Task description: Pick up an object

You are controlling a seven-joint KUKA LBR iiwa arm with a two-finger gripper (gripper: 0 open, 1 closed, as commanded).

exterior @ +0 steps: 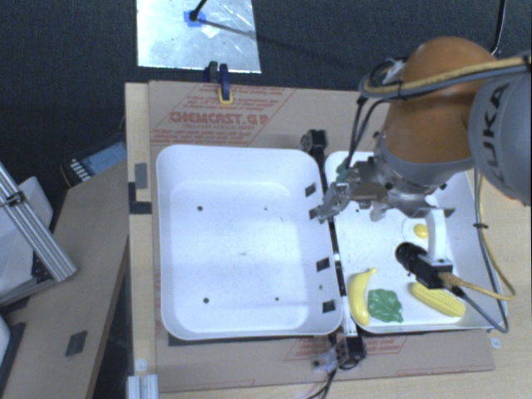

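Leftmost, item one: left bin [241, 248], white and shallow, seated on a brown cardboard sheet [241, 110] with red lettering printed along its far edge.

Item two: clamp [223, 81], small, blue and yellow, at the far edge of the sheet. Just beyond it lies a shiny metal plate [198, 22].

Item three: gripper [334, 199], set low at the divide where the two bins meet, about halfway along that wall. Whether it is wide or narrow cannot be told from this angle.

Item four: right bin [370, 243], white, side by side with the left one and touching it. Contents lie at the near end, all closer to the near rim than the gripper:
- banana [360, 298], yellow and curved, just beside the left wall.
- green piece [385, 304], flat, touching the banana's right side.
- oblong yellow object [438, 299], lying slantwise, apart from the green piece, toward the near right corner.
- small yellow item [421, 231], farther up the bin and partly hidden; its kind cannot be told.

Item five: arm [440, 115], grey and orange, reaching in from the right above the far half of the right bin.
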